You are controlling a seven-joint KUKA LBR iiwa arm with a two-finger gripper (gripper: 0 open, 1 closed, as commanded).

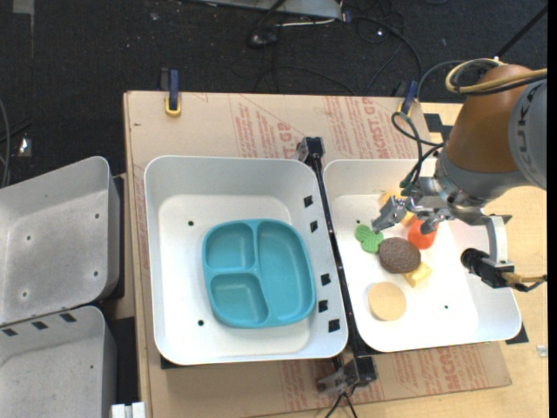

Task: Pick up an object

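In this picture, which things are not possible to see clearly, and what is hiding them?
- Gripper, camera view: small and dark against clutter; whether it is open or shut cannot be told.
- Orange-red object, camera view: partly covered by the wrist, so its shape is unclear.
- Yellow piece, camera view: partly under the brown round object.
- Green object, camera view: too small to identify.
- Right bin, camera view: the arm covers its far right corner.

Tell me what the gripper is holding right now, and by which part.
It cannot be told. The gripper hangs over the right bin, above the green piece and the brown cookie, and no item shows between its fingers.
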